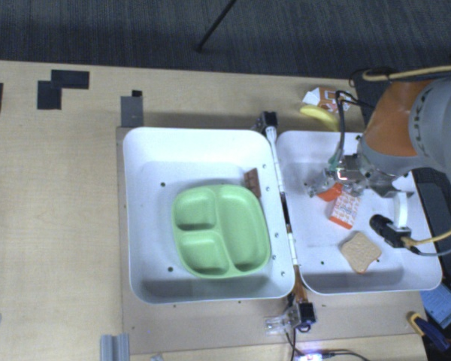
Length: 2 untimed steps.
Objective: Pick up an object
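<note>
While the grey arm reaches in from the right, its gripper (344, 175) hangs low in the right-hand bin (316, 256), well to the right of the green divided plate (220, 230). From this angle it cannot be told whether the jaws are apart or together, and nothing can be seen held in them. An orange-and-white packet (343, 210) lies on the bin floor right of the plate, just under the gripper. A tan slice (359, 252) rests on the same floor, further right of the plate and nearer the front wall. The plate itself lies flat in the left-hand bin (135, 224), its three compartments bare. A small brown piece (250, 179) sits at the plate's upper right corner, touching or nearly touching it. Outside both bins, up and to the right of the plate, a yellow item (319, 113) and a small wrapper (321, 96) lie on the bench (52, 224).
</note>
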Tool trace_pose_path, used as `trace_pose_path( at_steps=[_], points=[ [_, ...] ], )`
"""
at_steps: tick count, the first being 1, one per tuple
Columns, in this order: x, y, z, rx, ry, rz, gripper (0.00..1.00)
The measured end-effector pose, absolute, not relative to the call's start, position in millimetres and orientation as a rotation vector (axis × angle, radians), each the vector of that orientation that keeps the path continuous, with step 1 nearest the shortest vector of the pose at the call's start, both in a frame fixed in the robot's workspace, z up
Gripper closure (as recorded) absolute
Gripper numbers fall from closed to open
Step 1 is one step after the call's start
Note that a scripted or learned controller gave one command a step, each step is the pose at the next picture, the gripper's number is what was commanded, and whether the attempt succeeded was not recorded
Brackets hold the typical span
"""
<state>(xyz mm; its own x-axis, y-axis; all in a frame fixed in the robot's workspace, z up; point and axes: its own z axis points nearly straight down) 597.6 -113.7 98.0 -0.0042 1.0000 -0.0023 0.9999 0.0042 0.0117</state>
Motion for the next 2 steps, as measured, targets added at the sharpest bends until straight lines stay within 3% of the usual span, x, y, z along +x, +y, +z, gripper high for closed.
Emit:
trace_pose_path(
  at_steps=[1, 2],
  points=[
    [599.4, -113, 110, 2.205, 2.218, 0.016, 1.00],
    [556.5, -62, 185, 2.213, 2.227, 0.006, 1.00]
  ],
)
